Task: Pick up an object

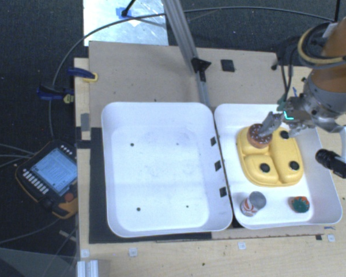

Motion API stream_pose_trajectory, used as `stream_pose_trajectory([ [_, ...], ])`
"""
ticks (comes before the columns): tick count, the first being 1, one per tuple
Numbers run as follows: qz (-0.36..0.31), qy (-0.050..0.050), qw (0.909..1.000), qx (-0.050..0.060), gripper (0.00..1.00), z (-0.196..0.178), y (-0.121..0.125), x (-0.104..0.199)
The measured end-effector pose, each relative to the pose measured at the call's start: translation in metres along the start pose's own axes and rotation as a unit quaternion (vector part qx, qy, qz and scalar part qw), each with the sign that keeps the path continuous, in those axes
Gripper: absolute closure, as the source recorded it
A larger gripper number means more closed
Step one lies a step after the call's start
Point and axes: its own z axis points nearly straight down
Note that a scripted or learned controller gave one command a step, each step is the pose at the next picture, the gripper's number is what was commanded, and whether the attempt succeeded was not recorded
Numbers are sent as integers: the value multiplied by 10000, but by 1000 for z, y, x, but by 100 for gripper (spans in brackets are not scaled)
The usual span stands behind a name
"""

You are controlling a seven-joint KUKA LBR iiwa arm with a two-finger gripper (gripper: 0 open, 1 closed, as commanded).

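— Nearest the lens, what's lying at the front of the right bin (pixel 328 209)?

— Two small things: a grey and red round object (pixel 252 203) at the front left and a green and red ball (pixel 300 203) at the front right, well apart.

— And behind them?

— A big yellow moulded piece (pixel 271 160) with dark dots. On its back left corner sits a small brown round object (pixel 257 135).

— Where's the gripper (pixel 270 126)?

— Just above and beside that brown object, reaching in from the right. Whether it grips anything, I cannot tell.

— The left bin (pixel 157 166)?

— White, touching the right one along the middle. Both rest on a tan board (pixel 138 68) over dark carpet. A handheld controller (pixel 49 175) lies at the left, with blue clamps (pixel 63 85) on the board's edge.
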Motion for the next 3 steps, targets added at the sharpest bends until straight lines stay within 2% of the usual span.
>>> stream_pose_trajectory([
  [1, -1, -1, 10000, -9, 0, -1, 0, 0],
  [3, 16, -2, 10000, 5, 0, 88, 3, 9],
])
